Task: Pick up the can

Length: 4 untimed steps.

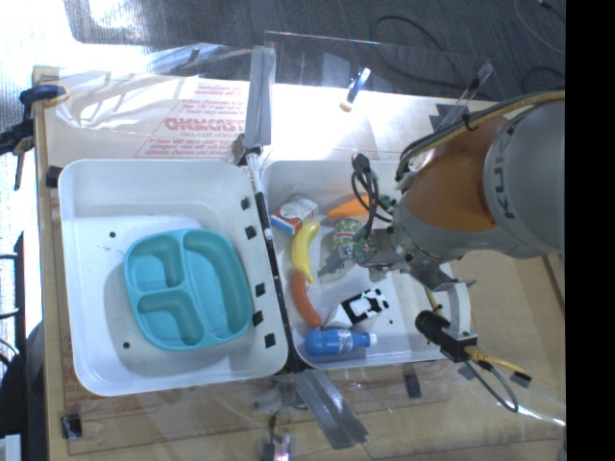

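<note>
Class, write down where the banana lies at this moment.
The banana lies in the right bin, near its left wall, between the small carton above and the red sausage below.

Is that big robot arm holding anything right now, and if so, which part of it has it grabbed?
It cannot be told. The gripper is down in the right bin over the greenish can, but the arm's body hides the contact, so no hold shows.

Both bins [86, 200] look like smooth, glossy white plastic. The turquoise divided tray [187, 288] in the left bin is matt plastic. The blue bottle [336, 343] shines like plastic. The bench [538, 305] looks like pale wood under clear film.
</note>
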Available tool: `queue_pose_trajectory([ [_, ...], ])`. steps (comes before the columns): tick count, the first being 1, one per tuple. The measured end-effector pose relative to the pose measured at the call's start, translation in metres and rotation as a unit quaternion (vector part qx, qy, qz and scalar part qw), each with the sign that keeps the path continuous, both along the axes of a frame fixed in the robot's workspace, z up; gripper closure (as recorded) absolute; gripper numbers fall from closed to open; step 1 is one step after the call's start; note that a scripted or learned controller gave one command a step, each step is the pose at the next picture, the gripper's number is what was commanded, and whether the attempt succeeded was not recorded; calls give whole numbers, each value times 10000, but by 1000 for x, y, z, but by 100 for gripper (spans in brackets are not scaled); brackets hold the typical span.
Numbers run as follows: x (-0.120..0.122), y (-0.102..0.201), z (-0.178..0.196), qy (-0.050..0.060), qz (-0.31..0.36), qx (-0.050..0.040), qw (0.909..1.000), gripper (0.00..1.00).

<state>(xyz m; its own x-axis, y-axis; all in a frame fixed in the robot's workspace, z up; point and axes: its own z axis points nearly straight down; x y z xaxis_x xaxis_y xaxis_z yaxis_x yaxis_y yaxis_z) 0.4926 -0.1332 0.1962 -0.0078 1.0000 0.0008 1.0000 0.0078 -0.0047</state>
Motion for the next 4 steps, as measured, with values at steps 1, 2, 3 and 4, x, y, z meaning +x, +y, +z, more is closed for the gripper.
queue_pose_trajectory([
  [1,64,-26,-19,-10,528,-4,9986,0],
  [2,99,-38,-80,-146,756,-55,9970,0],
  [3,101,-39,-69,-170,774,-73,9968,100],
  [4,101,-39,-69,-169,776,-74,9968,0],
])
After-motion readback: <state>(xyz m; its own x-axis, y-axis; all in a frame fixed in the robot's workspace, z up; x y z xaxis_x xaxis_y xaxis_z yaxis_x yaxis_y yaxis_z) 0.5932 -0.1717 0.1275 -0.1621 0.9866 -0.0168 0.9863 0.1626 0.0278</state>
